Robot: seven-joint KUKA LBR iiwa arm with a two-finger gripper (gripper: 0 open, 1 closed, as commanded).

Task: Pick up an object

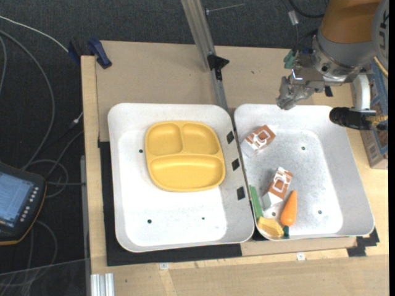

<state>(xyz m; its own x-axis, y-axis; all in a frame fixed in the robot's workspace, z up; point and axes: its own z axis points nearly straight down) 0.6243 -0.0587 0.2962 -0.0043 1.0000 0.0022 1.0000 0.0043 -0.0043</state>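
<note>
My gripper [287, 100] hangs over the far rim of the right bin [327, 165], with nothing visible between its fingers. In that bin an orange-and-white block [260, 137] lies near the far left. A second orange-and-white block [281, 184] rests lower down, next to an orange carrot [289, 208]. A green stick [255, 200] and a yellow piece [270, 228] lie at the near left corner. The gripper is well above and behind all of them.
The left bin [133, 184] holds a yellow divided plate [184, 155]. A slanted metal pole [200, 23] rises behind the seam between the bins. A black cylinder [347, 117] juts in at the right rim.
</note>
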